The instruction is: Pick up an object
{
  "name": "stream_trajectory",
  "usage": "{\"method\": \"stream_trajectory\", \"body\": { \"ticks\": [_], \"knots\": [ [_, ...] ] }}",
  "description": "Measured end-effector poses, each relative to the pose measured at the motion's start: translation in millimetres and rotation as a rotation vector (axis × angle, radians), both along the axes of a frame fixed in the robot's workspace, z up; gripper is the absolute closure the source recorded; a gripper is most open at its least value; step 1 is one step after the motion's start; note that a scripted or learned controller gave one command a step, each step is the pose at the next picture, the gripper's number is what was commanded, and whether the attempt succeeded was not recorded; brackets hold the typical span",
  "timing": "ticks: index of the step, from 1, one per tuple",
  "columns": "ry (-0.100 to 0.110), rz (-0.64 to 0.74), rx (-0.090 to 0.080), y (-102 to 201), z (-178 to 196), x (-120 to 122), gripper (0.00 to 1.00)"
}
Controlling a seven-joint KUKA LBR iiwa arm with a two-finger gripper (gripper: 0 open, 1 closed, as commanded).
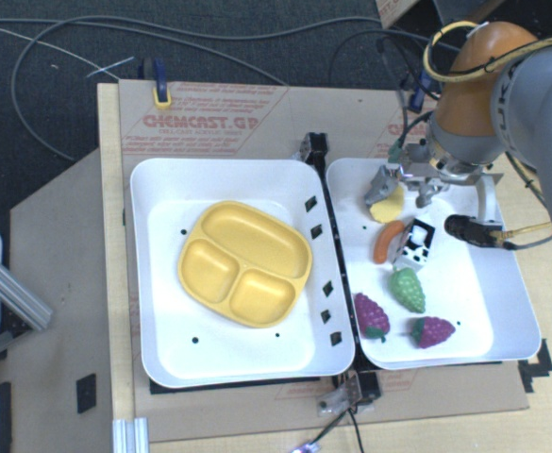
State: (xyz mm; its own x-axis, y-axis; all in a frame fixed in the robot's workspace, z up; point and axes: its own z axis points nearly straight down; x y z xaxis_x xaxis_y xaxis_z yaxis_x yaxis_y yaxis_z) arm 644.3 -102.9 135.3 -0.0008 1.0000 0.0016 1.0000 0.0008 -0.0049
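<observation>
A small pale-yellow rounded toy piece (386, 210) lies in the far part of the right shallow white bin (507, 291), directly under the two-finger gripper (406, 186) and touching or nearly touching its tips. The grey metal fingers (382, 185) stand moderately apart, straddling the top of that yellow piece without clearly clamping it; nothing is lifted between them.

Just on the camera's near side of the gripper, an orange elongated toy carrot (388, 241) lies aslant, touching the yellow piece's lower edge. Beside the carrot, a little farther from the tool, sits a small black-and-white patterned block (414, 243). Below these, farther from the gripper, rests a green bumpy toy vegetable (409, 290). Farthest from the tool, near the bin's front rim, lie two purple plastic grape bunches: one toward the divider (372, 315), the other (432, 330) more central.

Well to the gripper's side, across the black divider between the bins, the left shallow white bin (153, 253) holds a yellow plastic tray with three compartments (245, 263), lying flat in the middle.

Above the gripper rises the grey arm with its orange band (478, 74).
</observation>
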Motion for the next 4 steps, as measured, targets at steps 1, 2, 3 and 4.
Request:
{"method": "stream_trajectory", "body": {
  "ticks": [1, 2, 3, 4],
  "knots": [
    [0.002, -0.001, 0.0, 1, -53, -1, 0.0],
    [-0.002, -0.001, 0.001, 1, -38, 1, 1.0],
    [-0.01, 0.0, -0.002, 0, 7, 6, 1.0],
    [-0.01, 0.0, -0.002, 0, 61, 7, 1.0]
  ]
}}
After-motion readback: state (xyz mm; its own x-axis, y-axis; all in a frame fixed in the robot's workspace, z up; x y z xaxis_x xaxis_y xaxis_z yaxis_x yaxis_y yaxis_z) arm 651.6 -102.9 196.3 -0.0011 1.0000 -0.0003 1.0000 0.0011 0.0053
